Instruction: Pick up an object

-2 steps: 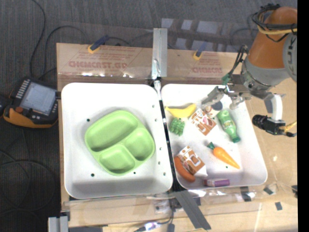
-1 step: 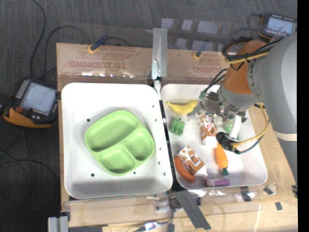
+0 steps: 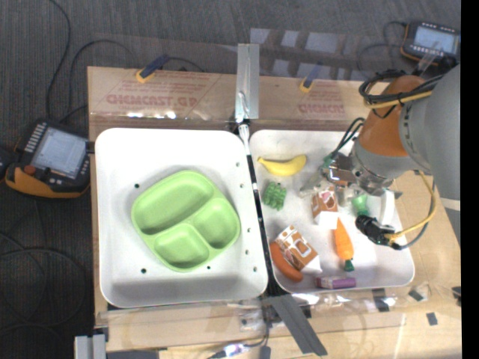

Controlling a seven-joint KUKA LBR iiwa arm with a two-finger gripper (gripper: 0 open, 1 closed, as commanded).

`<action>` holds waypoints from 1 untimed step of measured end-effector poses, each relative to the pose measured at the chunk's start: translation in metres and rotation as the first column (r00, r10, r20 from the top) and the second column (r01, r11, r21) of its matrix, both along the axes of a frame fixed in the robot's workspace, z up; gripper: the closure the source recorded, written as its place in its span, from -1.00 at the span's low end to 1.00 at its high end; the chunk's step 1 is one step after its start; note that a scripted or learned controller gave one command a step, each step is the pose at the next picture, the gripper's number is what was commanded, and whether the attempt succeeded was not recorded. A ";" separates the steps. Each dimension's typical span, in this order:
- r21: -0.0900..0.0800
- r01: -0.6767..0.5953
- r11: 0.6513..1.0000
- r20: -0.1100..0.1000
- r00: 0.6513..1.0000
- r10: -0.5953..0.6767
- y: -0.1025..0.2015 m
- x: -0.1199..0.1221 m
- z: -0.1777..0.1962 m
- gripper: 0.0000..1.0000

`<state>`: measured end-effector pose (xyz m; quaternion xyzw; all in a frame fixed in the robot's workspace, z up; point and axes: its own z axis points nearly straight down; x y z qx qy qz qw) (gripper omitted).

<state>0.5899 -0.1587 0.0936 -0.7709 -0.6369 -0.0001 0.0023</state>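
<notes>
Carton [image 3: 325, 203] lies just below-left of end effector [image 3: 338, 179]

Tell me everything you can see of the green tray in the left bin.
The tray is lime green, plastic-looking and matte, with rounded corners and three compartments: one long one along its upper left and two smaller ones at its lower right, split by raised ridges. It lies flat, turned at a slant, near the middle of the left bin, resting on the bin's white floor. All three compartments look bare, and nothing else touches it.
</notes>
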 end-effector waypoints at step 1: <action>0.000 0.000 1.000 0.000 1.000 0.000 0.000 0.000 0.000 -1.00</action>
